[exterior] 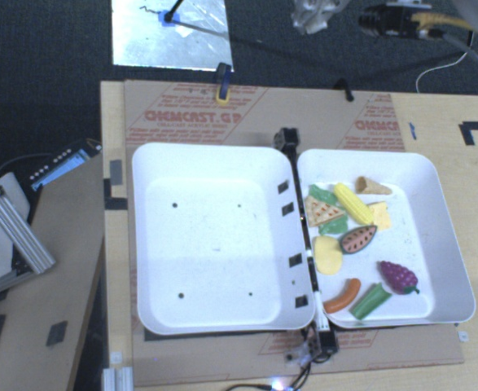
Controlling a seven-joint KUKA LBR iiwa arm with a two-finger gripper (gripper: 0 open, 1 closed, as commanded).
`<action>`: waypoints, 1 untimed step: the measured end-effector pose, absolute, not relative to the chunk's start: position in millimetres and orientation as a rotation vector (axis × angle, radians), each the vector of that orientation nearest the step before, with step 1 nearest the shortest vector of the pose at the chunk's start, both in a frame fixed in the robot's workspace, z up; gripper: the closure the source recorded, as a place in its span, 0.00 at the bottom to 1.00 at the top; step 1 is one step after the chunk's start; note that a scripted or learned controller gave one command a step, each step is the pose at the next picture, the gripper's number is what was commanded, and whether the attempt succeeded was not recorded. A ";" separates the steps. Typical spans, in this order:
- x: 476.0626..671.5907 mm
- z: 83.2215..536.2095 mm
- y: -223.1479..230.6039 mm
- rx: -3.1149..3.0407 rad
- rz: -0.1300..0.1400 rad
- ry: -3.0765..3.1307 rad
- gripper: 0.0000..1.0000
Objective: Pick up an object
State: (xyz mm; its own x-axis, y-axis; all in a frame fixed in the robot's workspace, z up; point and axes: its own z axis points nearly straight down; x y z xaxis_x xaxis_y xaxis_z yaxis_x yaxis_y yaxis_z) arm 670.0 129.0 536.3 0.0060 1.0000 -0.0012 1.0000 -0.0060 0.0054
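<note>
Starting at the near edge of the right bin, I see the toys bunched on its left half: sausage, grapes, corn, long axis diagonal. Gripper hangs far back above the bench, so targets lie toward me & slightly right; can't tell its finger state, nothing visibly held.

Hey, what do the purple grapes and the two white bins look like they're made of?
Purple grapes: likely moulded toy plastic, given their uniform colour and bumpy one-piece shape. Left bin and right bin: probably thin formed plastic, smooth white, with rounded corners.
</note>
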 end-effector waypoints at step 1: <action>575.0 443.5 241.7 2.209 -0.011 2.245 1.00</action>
